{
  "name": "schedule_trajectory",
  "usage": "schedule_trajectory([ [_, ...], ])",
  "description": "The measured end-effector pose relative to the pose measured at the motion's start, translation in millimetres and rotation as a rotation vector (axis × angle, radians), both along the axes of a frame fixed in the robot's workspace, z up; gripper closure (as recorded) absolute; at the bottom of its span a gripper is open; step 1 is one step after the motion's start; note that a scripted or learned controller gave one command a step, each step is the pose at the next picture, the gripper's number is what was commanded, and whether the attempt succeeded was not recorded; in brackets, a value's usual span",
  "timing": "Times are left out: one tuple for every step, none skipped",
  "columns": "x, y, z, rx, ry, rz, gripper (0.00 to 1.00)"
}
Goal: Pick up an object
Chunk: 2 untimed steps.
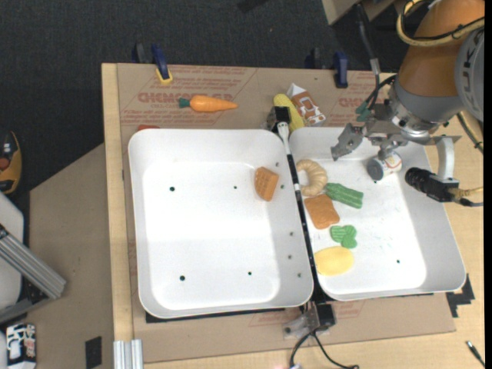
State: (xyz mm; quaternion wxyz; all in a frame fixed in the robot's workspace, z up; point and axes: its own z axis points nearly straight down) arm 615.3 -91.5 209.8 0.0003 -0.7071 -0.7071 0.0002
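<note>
Camera view: brown board on the counter (pixel 115 206) carries red printed writing along its far edge, partly readable, starts "CHEM", rest too blurred. A small orange-and-white packet (pixel 307 108) lies on the board past the bins; its print is too small to read.

Arm (pixel 438 44) comes in from the far right, grey with an orange bulky section, bent down over the far part of the right bin (pixel 430 267). Tool (pixel 360 154) hangs over the right bin's far end, its two fingers (pixel 342 143) spread apart, nothing between them. A black cylinder part (pixel 430 183) sticks out on the right just beside the wrist, with cables looping around the arm.

Right bin contents, all near its left wall: beige ring-shaped piece (pixel 313 177) farthest, green ridged piece (pixel 344 196) just right of it, orange flat slab (pixel 321 211) nearer, small green lumpy piece (pixel 344 236) nearer again, yellow rounded piece (pixel 334 260) nearest. The ring and slab look to touch; the green lumpy piece overlaps the yellow one's far edge.

Left bin (pixel 154 160) holds one orange-tan wedge (pixel 266 183) close to its right wall, far half.

Outside the bins on the board: toy carrot (pixel 207 104) with green top, lying flat beyond the left bin; a yellow banana-like piece (pixel 286 108) beside the packet. Two blue clamps (pixel 161 64) grip the board's far edge.
</note>
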Motion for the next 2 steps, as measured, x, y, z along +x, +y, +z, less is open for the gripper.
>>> schedule_trajectory([
  [0.6, 0.2, 10.9, 0.0, -0.003, 0.001, 1.0],
  [26.9, 2.9, 151.2, -0.004, -0.021, 0.003, 1.0],
])
